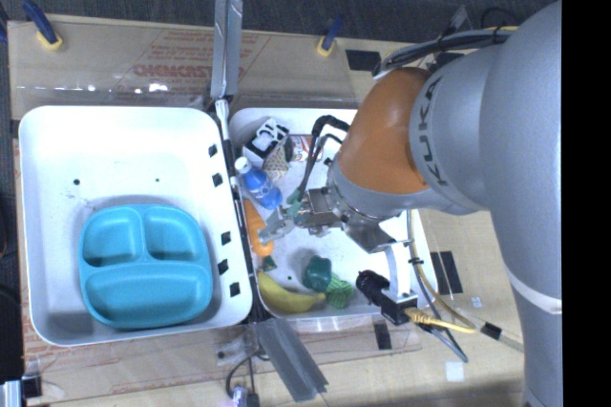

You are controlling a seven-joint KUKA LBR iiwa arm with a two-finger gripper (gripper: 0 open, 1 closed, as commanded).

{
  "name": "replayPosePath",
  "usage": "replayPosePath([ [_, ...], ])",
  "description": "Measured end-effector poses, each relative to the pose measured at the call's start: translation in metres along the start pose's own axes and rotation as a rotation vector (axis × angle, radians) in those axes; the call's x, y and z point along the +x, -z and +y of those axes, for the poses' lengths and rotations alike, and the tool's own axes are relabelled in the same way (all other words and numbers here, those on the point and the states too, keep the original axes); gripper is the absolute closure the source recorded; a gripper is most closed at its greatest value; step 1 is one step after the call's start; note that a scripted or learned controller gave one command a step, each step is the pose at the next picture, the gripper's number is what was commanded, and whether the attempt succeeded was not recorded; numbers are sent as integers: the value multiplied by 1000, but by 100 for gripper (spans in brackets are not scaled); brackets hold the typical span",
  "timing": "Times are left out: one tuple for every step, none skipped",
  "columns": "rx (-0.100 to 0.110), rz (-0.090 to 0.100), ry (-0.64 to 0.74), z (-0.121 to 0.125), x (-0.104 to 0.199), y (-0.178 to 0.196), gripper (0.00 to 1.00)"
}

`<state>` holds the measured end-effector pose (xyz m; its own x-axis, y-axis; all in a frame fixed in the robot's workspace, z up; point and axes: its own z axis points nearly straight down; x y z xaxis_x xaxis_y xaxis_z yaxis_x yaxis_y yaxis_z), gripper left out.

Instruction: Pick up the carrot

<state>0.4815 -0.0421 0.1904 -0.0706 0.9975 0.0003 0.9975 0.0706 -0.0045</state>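
Observation:
The carrot (254, 228) is an orange strip lying along the left wall of the right bin (315, 120), just below a blue water bottle (260, 188). My gripper (284, 220) is low in this bin, right next to the carrot's right side and partly covering it. I cannot tell whether it touches the carrot. The grey and orange wrist hides the bin's middle and right part.
A yellow banana (286, 296) and a green vegetable (322, 277) lie at the right bin's near edge. A black and white item (268, 138) sits at its far end. The left bin (57, 138) holds a blue divided plate (145, 266).

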Motion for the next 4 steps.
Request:
replayPosePath([
  [3, -1, 100, 30, 213, -40, 0],
  [2, -1, 100, 11, 255, 28, 0],
  [-1, -2, 606, 10, 229, 56, 0],
  [-14, -2, 806, 15, 246, -93, 0],
])
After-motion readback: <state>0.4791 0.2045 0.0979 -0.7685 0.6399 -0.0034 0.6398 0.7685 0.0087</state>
